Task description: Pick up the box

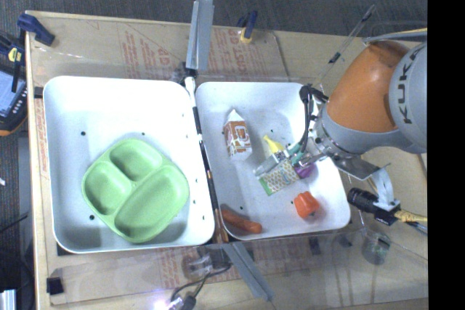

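Orange-banded, my wrist (367,94) hangs closest to the lens. Left of my gripper (296,155) stands the box (237,138), well apart and untouched. A flat packet (278,176) lies beneath me; closing here risks grabbing it instead. Grip width: cannot tell.

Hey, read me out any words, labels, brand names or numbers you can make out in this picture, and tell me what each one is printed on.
"KU": black letters on the grey arm, cut off at the view's edge.
Brown and white box in the right bin: printing too small to read.
Patterned green packet near the gripper: too blurred to read.
Red markings on the bench: not legible.
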### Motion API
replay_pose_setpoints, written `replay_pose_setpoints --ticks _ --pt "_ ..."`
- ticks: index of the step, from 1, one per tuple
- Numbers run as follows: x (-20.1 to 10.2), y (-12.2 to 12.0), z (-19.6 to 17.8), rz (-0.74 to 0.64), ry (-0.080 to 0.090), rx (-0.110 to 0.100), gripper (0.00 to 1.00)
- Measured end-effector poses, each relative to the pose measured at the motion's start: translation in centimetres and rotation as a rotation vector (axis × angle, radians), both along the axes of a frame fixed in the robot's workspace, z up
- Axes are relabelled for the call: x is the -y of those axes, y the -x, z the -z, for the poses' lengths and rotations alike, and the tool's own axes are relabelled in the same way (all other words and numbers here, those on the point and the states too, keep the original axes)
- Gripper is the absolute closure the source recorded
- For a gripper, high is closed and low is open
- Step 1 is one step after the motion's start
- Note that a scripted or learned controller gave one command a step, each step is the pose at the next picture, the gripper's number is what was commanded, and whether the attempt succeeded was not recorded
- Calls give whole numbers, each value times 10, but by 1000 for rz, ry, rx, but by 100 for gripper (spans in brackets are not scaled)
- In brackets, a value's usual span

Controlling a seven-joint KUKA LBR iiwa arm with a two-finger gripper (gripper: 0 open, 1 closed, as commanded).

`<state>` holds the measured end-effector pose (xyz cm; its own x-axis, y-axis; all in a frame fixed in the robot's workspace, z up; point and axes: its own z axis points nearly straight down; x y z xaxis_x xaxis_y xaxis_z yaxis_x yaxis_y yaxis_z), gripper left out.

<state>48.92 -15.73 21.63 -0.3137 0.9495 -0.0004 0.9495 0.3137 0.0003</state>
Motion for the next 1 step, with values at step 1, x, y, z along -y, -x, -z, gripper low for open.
replay_pose_setpoints --ticks 1 --pt "-41 -45 -62 -1 -1 -1 100"
